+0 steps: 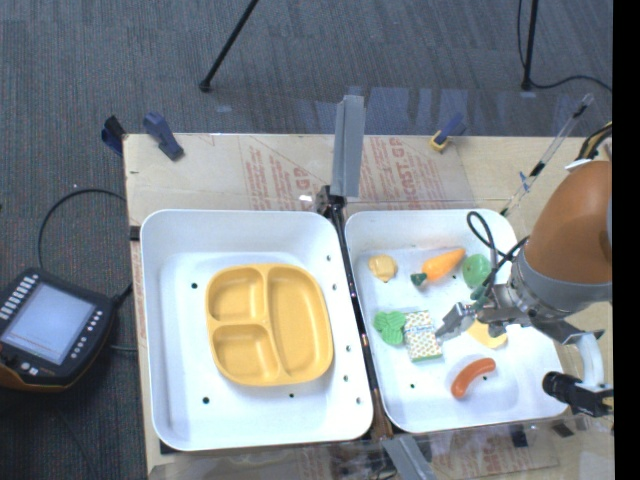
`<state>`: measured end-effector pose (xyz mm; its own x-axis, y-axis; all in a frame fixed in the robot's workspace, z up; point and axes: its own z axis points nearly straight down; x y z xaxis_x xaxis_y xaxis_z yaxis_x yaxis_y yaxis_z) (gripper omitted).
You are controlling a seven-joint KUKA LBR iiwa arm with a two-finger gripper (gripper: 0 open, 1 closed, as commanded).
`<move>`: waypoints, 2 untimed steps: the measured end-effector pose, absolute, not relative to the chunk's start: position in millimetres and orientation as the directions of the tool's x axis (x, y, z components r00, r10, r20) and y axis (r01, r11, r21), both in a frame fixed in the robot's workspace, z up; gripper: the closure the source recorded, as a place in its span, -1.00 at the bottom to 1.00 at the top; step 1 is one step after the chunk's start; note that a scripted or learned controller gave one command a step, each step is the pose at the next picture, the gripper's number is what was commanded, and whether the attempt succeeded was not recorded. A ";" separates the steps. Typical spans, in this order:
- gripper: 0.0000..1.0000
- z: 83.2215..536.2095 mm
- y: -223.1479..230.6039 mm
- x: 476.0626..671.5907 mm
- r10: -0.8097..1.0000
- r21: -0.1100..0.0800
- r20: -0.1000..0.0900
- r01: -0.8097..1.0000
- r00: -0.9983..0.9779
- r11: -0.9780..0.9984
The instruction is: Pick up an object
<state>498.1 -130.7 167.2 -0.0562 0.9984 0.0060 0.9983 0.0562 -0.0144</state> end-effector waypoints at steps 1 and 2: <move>-1.00 84.5 -167.0 473.7 0.997 -0.008 0.004 0.997 -0.082 0.082; -1.00 85.7 -83.2 501.4 0.996 -0.004 0.005 0.996 -0.084 0.084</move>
<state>501.4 -83.2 85.7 -0.0844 0.9964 0.0052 0.9964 0.0844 -0.0044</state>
